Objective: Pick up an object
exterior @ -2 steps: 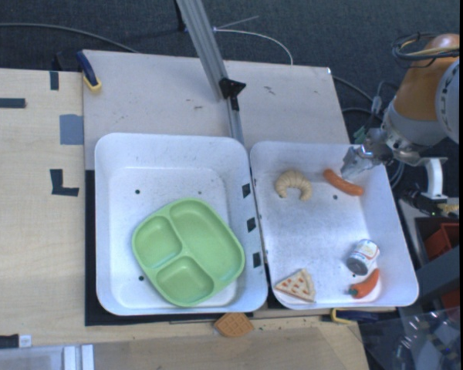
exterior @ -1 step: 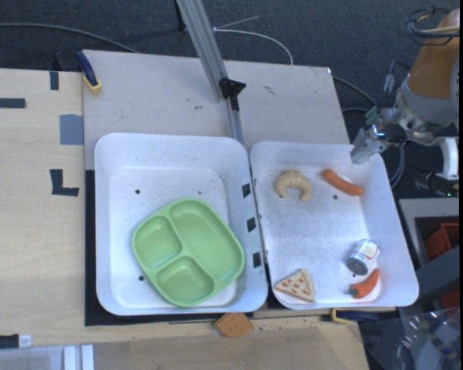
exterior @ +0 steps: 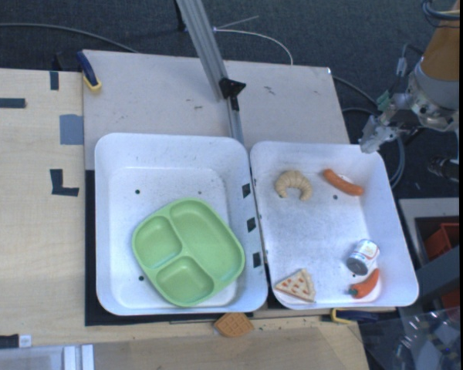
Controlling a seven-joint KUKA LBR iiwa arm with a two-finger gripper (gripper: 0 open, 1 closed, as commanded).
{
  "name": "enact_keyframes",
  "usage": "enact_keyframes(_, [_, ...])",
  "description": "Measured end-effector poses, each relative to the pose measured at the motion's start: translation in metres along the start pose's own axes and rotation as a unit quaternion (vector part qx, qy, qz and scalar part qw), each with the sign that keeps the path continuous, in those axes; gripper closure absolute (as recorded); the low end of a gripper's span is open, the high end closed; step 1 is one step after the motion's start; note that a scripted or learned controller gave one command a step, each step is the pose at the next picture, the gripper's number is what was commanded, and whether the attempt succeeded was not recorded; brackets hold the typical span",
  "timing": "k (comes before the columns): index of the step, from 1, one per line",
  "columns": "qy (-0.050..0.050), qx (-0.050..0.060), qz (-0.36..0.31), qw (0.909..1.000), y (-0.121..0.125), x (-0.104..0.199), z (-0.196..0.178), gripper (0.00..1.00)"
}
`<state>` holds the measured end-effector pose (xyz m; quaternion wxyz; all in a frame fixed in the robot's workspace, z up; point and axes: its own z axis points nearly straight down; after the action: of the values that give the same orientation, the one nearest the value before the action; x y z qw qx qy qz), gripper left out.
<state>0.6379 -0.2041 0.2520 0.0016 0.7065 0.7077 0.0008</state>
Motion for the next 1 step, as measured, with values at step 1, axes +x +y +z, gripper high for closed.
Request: enact_keyframes(1, [0.001,0.003,-0.002,1.0000,-0.0004,0.0591,0.0128,1.00])
